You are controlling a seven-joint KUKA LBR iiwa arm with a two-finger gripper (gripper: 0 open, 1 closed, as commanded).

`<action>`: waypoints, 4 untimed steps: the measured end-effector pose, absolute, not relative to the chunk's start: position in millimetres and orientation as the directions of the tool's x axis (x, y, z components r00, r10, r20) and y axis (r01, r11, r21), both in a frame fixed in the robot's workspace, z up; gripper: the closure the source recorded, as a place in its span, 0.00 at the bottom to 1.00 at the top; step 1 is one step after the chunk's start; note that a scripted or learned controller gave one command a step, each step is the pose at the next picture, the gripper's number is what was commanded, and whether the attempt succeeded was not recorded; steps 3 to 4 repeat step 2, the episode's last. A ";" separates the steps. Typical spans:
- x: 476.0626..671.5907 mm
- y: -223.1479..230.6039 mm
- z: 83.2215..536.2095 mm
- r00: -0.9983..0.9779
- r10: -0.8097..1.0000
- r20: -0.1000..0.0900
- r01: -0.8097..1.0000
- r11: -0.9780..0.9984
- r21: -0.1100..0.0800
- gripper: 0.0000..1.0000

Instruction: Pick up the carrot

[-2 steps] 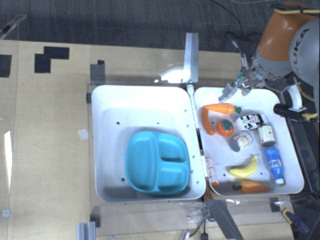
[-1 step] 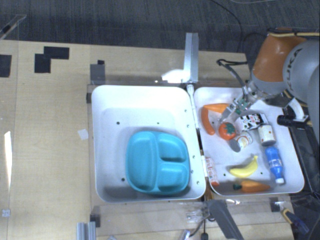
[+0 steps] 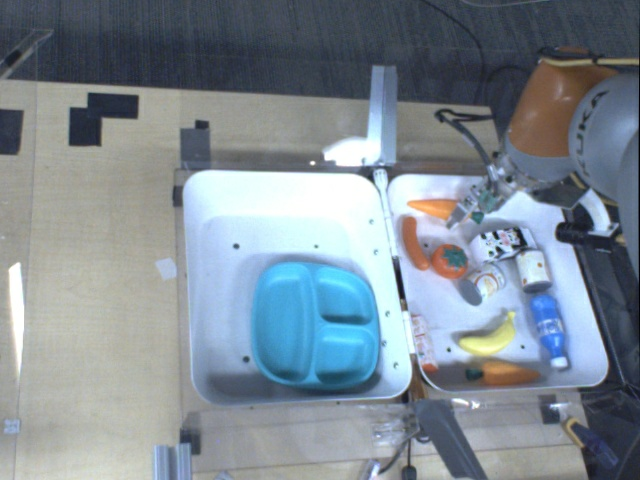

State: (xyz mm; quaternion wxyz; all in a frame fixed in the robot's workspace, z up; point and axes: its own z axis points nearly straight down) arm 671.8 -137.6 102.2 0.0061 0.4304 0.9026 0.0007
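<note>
Approach step, judged from the scene: not yet a grasp. Two-finger gripper [image 3: 470, 208] on the grey arm with the orange band, low over the far part of the right white bin [image 3: 590, 353]. Just beside it, to the left, the orange tapered carrot [image 3: 431, 208], lying flat near the bin's far wall with its point to the left. Touching at the thick end or only very close: too blurred to tell. Likewise cannot tell how far open the pincer is; nothing seen held in it.

For the next move, probably a small shift left to come over the carrot's thicker part, then straight down and a close across its width. Smooth and conical, so likely to slip out if taken near the point.

Around it:
- Long orange-red sausage shape [image 3: 409, 240] just near of the carrot, along the left wall.
- Round red-orange fruit with green top [image 3: 448, 259] beside that.
- Small black-and-white carton [image 3: 500, 240] close under the wrist, perhaps in the way.
- Silver can [image 3: 482, 283], small white bottle [image 3: 533, 268], blue plastic bottle [image 3: 545, 328] and yellow banana [image 3: 488, 336], well apart.
- Second long orange piece with a dark green end [image 3: 505, 373] at the near wall, easy to mistake for the target.

In the left white bin [image 3: 215, 228], a blue divided plate [image 3: 315, 323].
</note>
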 end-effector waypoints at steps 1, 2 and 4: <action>641.4 -85.8 225.5 -0.563 0.827 -0.007 0.827 0.563 0.008 1.00; 642.0 -109.1 294.1 -0.536 0.844 -0.007 0.844 0.536 0.007 1.00; 642.0 -109.1 294.1 -0.536 0.844 -0.007 0.844 0.536 0.007 1.00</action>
